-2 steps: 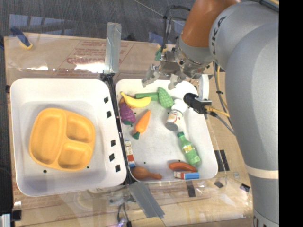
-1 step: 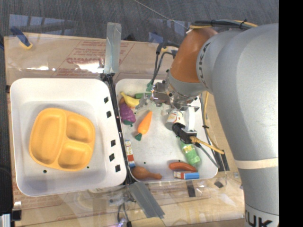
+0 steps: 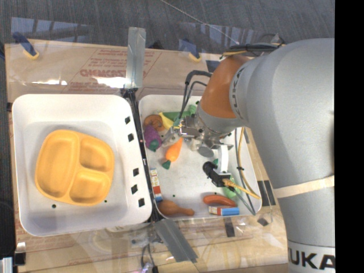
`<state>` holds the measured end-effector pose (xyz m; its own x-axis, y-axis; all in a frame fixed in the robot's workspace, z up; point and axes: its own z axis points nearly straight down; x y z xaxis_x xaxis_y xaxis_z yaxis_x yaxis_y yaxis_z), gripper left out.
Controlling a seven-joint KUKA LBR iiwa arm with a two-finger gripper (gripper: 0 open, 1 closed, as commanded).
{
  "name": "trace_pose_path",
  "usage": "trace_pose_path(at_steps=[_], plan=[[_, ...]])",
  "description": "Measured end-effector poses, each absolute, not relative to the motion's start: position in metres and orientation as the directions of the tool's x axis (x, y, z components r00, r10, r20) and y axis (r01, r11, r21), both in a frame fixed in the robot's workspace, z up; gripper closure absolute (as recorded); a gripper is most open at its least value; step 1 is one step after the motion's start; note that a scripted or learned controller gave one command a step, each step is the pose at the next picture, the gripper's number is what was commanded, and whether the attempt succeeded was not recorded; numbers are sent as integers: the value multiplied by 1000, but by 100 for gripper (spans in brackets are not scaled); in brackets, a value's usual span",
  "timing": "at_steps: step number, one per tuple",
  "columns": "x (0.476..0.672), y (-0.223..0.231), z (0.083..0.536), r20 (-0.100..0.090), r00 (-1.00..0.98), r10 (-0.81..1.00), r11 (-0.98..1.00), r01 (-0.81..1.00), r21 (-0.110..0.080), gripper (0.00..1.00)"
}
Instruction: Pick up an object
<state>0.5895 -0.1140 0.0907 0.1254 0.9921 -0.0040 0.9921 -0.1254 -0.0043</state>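
My gripper point(image 3: 181, 131) hangs low over the upper left of the right bin point(image 3: 193, 183), with the arm's orange band just behind it. Right below its tip an orange toy carrot point(image 3: 173, 151) with a green end lies at a slant on the bin floor. To the gripper's left sit a purple toy point(image 3: 152, 136), a brown one point(image 3: 151, 121) and a yellow piece point(image 3: 167, 119). A green piece point(image 3: 188, 111) is partly hidden by the wrist.
The left bin point(image 3: 28, 124) holds a yellow divided plate point(image 3: 74, 166). Along the right bin's front lie a brown drumstick point(image 3: 175, 210), a red sausage point(image 3: 219, 199), a small red and blue box point(image 3: 223, 211) and a small packet point(image 3: 154, 182) by the left wall.
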Motion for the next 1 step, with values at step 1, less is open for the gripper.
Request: trace_pose_path(at_steps=[1], plan=[[591,-113,101,-2,120,993,-120,993,-4,100]])
